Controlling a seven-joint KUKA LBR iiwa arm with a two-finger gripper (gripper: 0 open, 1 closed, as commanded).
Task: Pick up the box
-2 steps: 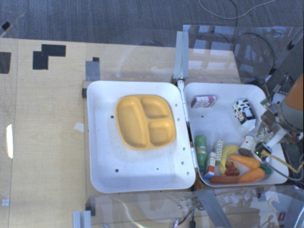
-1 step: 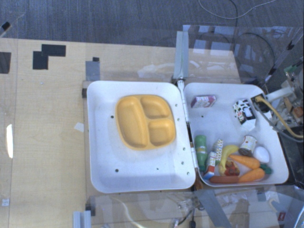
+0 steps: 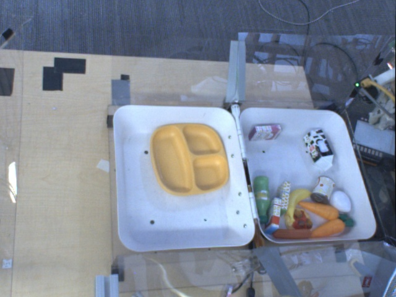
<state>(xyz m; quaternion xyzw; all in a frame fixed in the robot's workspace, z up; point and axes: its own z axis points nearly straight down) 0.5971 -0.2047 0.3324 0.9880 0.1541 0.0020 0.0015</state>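
Looking down on the two bins, I take the box (image 3: 265, 132) to be the small pink-and-white carton lying flat in the right bin (image 3: 357, 184), close to its far edge and just beside its left wall. Its long axis runs roughly along that far edge, tilted a little. It has bare white floor all round it, which suits a grasp from above.

I cannot tell how far open the hand is or whether it has hold of anything. Since the arm comes in from the right, I judge the box sits on the far side of that bin from it, so the reach must cross the bin, with the fingers closing across the short sides.

A cow-print carton (image 3: 317, 145) stands apart near the far right corner; it is blocky too, and could be mistaken for the target. Along the near edge lies a crowded heap of glossy plastic food: a green bottle (image 3: 262, 197), a banana (image 3: 297, 200), carrots (image 3: 323, 211) and a white egg (image 3: 340, 201). The left bin (image 3: 130, 228) carries a smooth yellow tray (image 3: 189, 158) with three compartments.
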